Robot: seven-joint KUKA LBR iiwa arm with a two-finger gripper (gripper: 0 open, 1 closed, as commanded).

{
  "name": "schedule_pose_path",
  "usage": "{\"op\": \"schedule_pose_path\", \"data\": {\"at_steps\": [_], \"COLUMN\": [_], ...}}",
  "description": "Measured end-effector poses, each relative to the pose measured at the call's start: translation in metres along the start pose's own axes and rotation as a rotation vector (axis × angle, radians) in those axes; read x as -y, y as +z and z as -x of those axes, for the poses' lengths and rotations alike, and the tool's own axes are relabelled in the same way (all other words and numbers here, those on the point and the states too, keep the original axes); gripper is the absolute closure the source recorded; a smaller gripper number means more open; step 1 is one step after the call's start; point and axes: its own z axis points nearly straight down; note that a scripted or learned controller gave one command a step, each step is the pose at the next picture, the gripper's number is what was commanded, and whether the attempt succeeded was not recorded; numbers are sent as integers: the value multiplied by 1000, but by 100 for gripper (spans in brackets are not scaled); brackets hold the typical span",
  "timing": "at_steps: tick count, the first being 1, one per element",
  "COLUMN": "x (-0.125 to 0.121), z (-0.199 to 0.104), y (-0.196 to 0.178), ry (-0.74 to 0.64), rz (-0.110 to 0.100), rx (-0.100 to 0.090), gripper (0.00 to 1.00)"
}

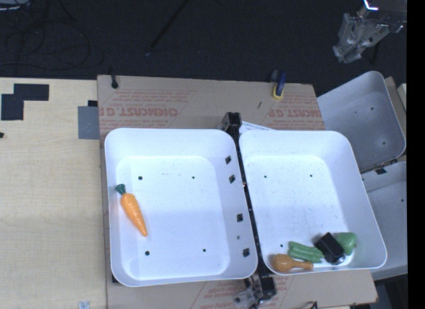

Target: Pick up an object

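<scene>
Two shallow white bins sit side by side on a cardboard sheet [199, 105] laid over the bench. The left bin [169, 143] holds one thing: a toy carrot [133, 212], orange with a green top, lying near its left wall. The right bin [299, 143] holds four things crowded into its near right corner: a yellow-orange gourd-shaped piece [289, 264], a green pod-like piece [305, 252], a black block [330, 247] and a light green piece [346, 240], the block lying against both green ones. The gripper [352, 38] hangs high at the upper right, well apart from both bins, over the dark floor; whether it is open or closed cannot be told. A blue-and-yellow clamp [279, 84] grips the sheet's far edge.
</scene>
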Motion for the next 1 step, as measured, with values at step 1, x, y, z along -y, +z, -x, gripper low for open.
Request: {"op": "schedule_pose_path", "data": {"at_steps": [1], "x": [-17], "z": [-22], "y": [125], "ry": [7], "rz": [-30], "rx": [-1], "gripper": [100]}}
